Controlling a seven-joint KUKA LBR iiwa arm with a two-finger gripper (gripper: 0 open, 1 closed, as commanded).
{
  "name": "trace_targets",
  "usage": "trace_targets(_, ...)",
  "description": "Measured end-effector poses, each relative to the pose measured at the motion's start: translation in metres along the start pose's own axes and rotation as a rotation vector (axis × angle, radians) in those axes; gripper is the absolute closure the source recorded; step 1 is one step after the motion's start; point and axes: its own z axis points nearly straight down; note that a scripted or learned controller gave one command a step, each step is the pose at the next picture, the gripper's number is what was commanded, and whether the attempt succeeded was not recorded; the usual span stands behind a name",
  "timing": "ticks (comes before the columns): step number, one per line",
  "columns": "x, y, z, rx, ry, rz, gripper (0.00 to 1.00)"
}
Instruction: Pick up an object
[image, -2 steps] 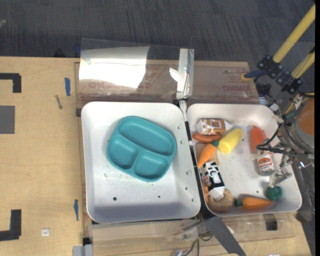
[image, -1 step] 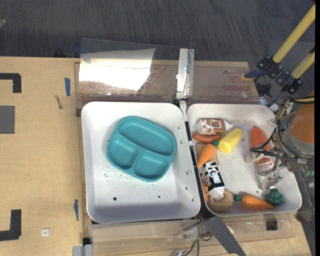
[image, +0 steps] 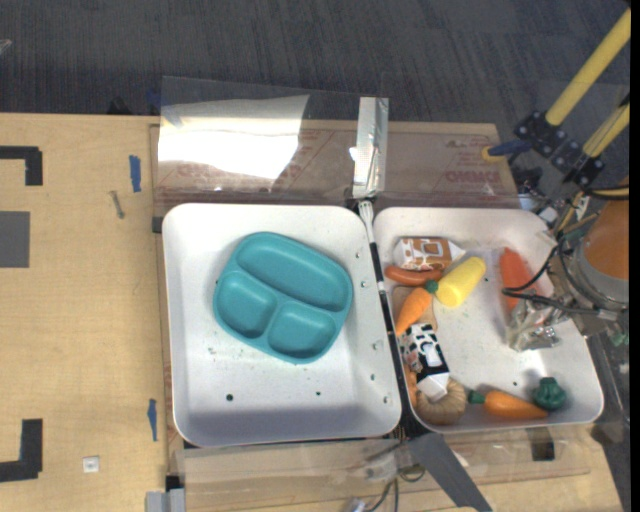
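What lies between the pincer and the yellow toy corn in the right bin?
Nothing visible: between the pincer, near the right white bin's right wall, and the yellow toy corn lies bare bin floor. The orange toy carrot touches the corn's far side.

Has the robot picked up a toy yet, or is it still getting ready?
Nothing looks picked up yet. The tool hangs low over the right bin, near its right side, and I see no toy in it. The toys there, like the yellow corn and the carrot, lie on the bin floor. The teal plate sits in the left bin. Grabbing and lifting are left.
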Motion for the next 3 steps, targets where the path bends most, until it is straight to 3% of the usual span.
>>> trace_targets(1,-0.047,0.031,-0.129,-0.003,0.007,0.060,1.00)
trace_targets(2,-0.098,0.041,0.003,-0.009,0.010,-0.340,1.00)
trace_targets(3,-0.095,0.041,0.007,-0.013,0.018,-0.341,0.00)
